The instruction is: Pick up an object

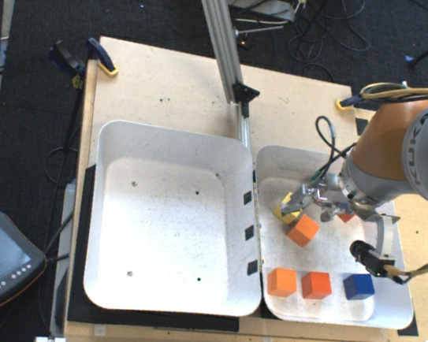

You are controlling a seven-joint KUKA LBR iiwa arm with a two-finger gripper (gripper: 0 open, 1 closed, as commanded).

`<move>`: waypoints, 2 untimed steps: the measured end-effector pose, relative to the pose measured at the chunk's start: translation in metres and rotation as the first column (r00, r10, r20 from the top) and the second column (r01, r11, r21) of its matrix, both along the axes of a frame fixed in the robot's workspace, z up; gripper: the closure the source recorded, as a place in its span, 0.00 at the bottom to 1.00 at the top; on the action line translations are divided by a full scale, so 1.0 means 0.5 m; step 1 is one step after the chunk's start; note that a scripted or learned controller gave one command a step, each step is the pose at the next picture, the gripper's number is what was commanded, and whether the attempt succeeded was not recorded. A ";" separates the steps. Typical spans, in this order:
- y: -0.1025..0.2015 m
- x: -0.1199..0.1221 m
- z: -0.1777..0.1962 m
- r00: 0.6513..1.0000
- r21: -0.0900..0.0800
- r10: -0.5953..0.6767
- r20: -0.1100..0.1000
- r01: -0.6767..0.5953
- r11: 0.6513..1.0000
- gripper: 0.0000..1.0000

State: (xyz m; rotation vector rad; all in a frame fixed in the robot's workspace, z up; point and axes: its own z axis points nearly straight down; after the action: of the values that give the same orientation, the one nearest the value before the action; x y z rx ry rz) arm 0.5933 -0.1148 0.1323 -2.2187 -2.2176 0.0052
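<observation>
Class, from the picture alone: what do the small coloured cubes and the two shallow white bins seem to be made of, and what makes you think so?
Small coloured cubes, such as the blue cube and an orange cube: flat, matte, evenly coloured faces, so perhaps painted wood or foam; unsure. Shallow white bins: smooth, rounded, moulded-looking rims suggest plastic, with dark speckles on the floor.

In the right bin (396,313), the gripper (300,211) sits low over a tilted orange block (303,230) beside a yellow piece (286,213), with two orange blocks (283,282) and a blue block (358,287) near the front rim.
</observation>
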 end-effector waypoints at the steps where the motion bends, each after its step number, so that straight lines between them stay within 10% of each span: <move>1: 0.001 -0.001 -0.078 1.000 0.000 0.000 0.003 0.000 1.000 0.00; 2: 0.000 0.001 -0.053 1.000 -0.001 0.000 0.007 0.000 1.000 1.00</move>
State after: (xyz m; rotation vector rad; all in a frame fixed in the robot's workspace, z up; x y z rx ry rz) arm 0.5940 -0.1148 0.1056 -2.2233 -2.2216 -0.0016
